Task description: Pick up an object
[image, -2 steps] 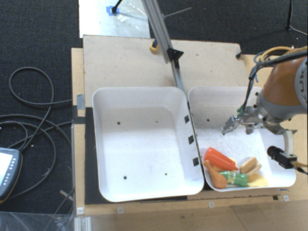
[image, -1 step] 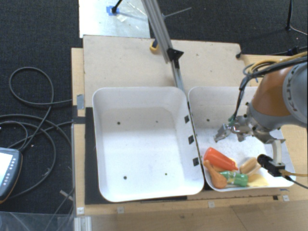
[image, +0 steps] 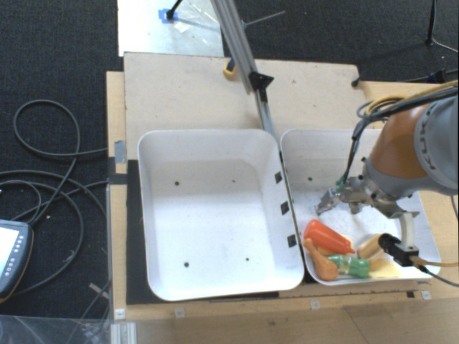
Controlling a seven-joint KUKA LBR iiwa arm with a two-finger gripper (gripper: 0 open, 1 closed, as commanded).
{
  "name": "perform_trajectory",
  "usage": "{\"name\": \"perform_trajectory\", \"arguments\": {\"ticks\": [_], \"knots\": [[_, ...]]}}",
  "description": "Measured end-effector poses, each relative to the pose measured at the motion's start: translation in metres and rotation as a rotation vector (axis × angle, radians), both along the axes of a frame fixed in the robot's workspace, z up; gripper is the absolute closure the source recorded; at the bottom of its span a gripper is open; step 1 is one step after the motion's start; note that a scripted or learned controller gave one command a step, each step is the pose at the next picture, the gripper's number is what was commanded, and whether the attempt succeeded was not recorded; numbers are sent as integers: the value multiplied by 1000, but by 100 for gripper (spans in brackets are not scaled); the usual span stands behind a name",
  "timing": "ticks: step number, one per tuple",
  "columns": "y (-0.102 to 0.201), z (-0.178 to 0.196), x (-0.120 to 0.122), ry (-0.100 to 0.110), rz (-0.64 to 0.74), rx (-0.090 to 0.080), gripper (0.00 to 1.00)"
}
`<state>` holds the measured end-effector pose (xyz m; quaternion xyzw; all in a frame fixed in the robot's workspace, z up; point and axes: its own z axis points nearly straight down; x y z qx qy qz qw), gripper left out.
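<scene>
Jaws (image: 328, 201) hang low inside the right bin (image: 308, 149), metal fingers (image: 322, 205) pointing toward that bin's left wall. Can't tell from this angle whether they are spread or closed; nothing visible between them. Grey arm with its orange band (image: 398, 145) comes in from the right and covers the bin's right half.

Objects all sit nearer the camera than the jaws, along the right bin's front wall:
- orange-red carrot-like piece (image: 328, 236), just below the jaws, closest to them, not touching
- tan-orange pear-shaped piece (image: 321, 261), just beyond the carrot piece toward the front wall, touching or nearly touching it
- small green piece (image: 353, 266), to the right of the tan one, against it
- beige rounded piece (image: 369, 246), below and right of the jaws, partly hidden by a black fitting (image: 396, 249) on the arm
- pale yellow piece (image: 386, 268) at the front right corner, partly covered

Bin floor directly under the jaws is bare white.

Left bin (image: 215, 213) sits to the left of the jaws, sharing the middle divider; black marks (image: 285, 208) run along that edge. A grey pole (image: 240, 45) rises from behind the divider, up and left of the jaws. Both bins rest on the bench (image: 193, 92). Cables (image: 50, 185) and a handheld screen unit (image: 11, 253) lie on the dark floor far left.
</scene>
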<state>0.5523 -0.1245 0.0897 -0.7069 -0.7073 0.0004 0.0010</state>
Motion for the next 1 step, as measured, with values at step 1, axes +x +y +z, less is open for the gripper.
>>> {"name": "perform_trajectory", "arguments": {"ticks": [1], "knots": [[0, 12, 1, -4, 0, -1, 100]]}}
